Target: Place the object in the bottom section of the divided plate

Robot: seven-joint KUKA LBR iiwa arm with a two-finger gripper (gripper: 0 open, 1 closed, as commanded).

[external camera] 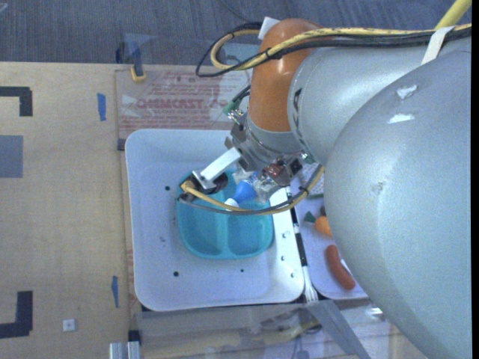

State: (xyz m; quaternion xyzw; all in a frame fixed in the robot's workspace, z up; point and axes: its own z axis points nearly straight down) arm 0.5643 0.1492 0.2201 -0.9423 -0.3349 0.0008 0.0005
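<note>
A blue divided plate (pixel 224 238) lies in the left white bin (pixel 150 200). A ridge splits its near half into two sections; its far half is under the arm. My gripper (pixel 243 189) hangs right over the plate's far part, below the orange band (pixel 281 73) of the wrist. A small light blue and white object (pixel 241 194) shows at the gripper's tip, just above the plate. The wrist and cables hide how the fingers stand around it.
The right bin (pixel 337 286) holds a red sausage-shaped toy (pixel 338 266) and a small orange piece (pixel 322 225). The grey arm covers most of that bin. A yellow cable (pixel 224 206) loops over the plate's far rim. A cardboard sheet (pixel 176 99) lies behind the left bin.
</note>
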